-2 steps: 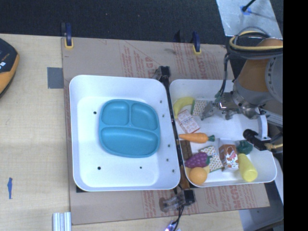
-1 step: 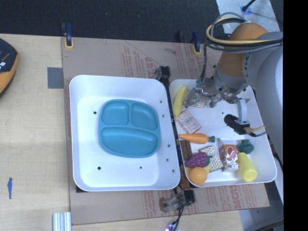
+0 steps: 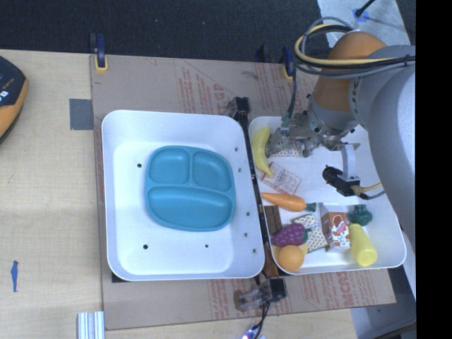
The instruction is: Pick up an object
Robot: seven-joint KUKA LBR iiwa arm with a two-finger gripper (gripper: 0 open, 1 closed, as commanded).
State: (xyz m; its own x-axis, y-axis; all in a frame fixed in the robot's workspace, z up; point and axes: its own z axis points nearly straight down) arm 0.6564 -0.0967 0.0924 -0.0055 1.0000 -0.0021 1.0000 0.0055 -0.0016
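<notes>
The gripper (image 3: pixel 305 137) hangs low over the right bin's (image 3: pixel 385 256) far left corner, beside a banana (image 3: pixel 262 151); jaw state cannot be determined. A carrot (image 3: pixel 284 201), grapes (image 3: pixel 289 234), orange (image 3: pixel 289 258) and yellow bottle (image 3: pixel 363 247) lie along the near edge. The left bin (image 3: pixel 120 189) holds a blue divided plate (image 3: pixel 189 188)

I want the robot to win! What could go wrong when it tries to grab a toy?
The toys are crowded in the right bin: the grapes touch the orange, so it may pinch two or slip. The gripper sits beside the banana near the bin wall, and could bump it.
</notes>
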